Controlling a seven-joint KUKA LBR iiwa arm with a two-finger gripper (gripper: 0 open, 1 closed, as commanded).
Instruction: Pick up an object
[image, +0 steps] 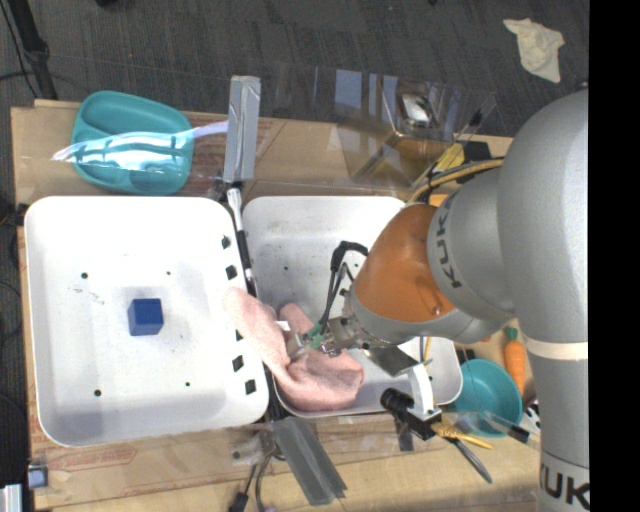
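Nearest the camera's lower edge, the pink cloth (300, 365) lies bunched in the front corner of the right bin (300, 225), one end draped up over the divider toward the left bin (60, 260). The gripper (318, 342) is down on the cloth's upper folds, touching or very nearly touching the fabric; whether it is released or clenched cannot be told, since the wrist and orange band (395, 275) crowd the spot. No fabric is seen lifted clear of the bin floor, so the pick looks not yet done: the arm has reached its target, and a firm grasp and a lift are judged to be what is left.

Further left, a blue cube (146, 316) sits alone near the middle of the left bin, well apart from the gripper. Beyond both bins, on the wooden bench, a teal scoop (130, 140) rests behind the left bin. Loose soft cloth may slip out or drag on the divider when raised.
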